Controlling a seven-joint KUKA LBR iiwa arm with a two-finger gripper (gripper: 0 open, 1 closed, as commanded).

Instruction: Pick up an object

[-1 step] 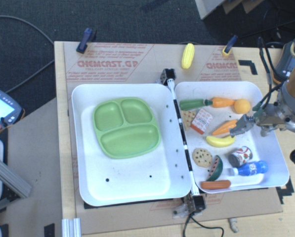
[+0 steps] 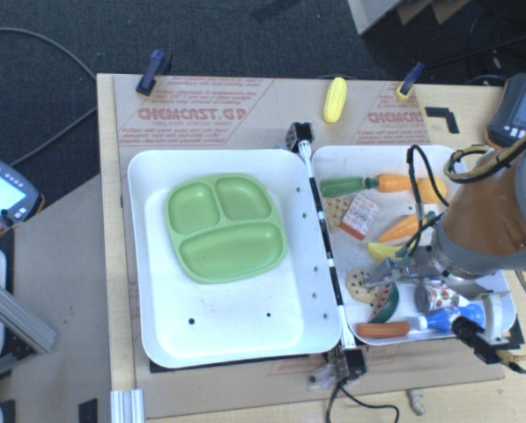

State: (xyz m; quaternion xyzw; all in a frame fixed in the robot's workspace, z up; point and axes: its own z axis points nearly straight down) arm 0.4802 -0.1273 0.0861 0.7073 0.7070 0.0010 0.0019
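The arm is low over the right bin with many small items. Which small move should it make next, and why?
Probably lower the claw slightly and close it. It sits among the clutter in the right bin, beside the cookie and the yellow piece, and nothing is visibly gripped; the divided green plate lies in the left bin.

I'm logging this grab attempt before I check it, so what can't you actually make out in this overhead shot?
- Gripper: in the camera view it sits low among the toys in the right bin; whether its fingers are open or shut is too small and cluttered to tell.
- Bin floor beneath the arm: hidden by the arm's body.
- Small packet: its print is too small to read.
- Tube: partly covered by the wrist.
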